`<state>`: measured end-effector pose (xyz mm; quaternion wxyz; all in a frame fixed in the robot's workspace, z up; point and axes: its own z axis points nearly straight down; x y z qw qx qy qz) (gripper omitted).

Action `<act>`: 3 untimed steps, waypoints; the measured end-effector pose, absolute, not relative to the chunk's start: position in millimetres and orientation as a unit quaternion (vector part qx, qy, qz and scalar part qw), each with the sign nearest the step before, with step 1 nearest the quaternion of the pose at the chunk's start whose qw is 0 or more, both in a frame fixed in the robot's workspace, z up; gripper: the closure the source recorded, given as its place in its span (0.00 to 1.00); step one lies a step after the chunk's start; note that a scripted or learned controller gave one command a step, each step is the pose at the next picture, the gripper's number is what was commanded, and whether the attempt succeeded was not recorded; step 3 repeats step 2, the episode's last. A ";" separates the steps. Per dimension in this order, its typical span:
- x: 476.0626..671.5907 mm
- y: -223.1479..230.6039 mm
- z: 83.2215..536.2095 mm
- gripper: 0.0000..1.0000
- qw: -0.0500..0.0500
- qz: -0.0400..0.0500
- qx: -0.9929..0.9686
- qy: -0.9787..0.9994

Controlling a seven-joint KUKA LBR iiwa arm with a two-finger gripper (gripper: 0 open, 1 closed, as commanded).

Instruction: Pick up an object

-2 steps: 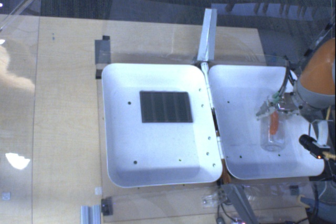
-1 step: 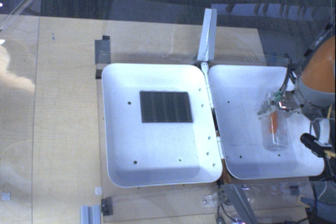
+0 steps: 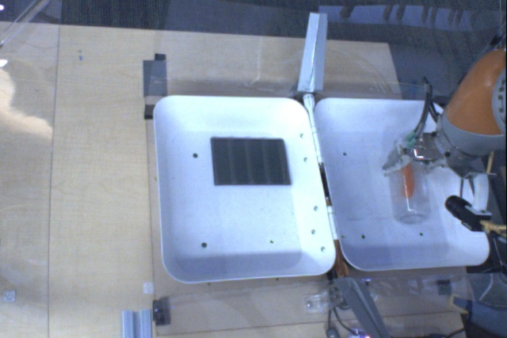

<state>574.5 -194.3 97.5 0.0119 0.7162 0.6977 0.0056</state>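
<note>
The hand (image 3: 412,158) is hovering in the right bin (image 3: 356,194) over a clear tube (image 3: 409,190); its grip state cannot be determined. Lifting is remaining.

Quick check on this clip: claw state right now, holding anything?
Claw: over the right bin, at a clear tube with an orange core; open or shut cannot be told, nor any hold.
</note>
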 end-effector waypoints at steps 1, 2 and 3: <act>632.8 -129.1 177.7 1.00 0.002 0.002 0.695 0.719; 634.0 -127.9 187.9 1.00 0.004 0.002 0.693 0.721; 634.0 -127.9 187.9 1.00 0.004 0.002 0.693 0.721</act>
